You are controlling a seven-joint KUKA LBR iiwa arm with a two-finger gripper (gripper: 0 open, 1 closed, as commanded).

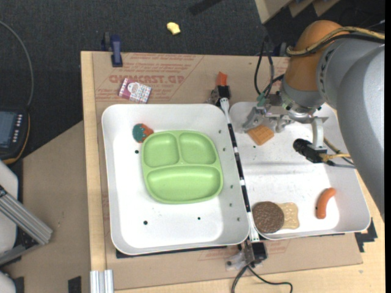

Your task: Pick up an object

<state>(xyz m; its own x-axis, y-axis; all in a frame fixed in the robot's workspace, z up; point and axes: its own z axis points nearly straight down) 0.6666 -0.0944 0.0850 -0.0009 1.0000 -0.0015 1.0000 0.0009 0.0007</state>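
Camera view: tan block (pixel 262 135) just below gripper (pixel 267 122), rt bin (pixel 287 177).

gripper (pixel 264 123) hangs over a tan block (pixel 262 136) in the right bin (pixel 287 182).

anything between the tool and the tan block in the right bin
Nothing visible. The tool is right at the tan block at the right bin's far end; the brown disc and orange sausage lie at its near end.
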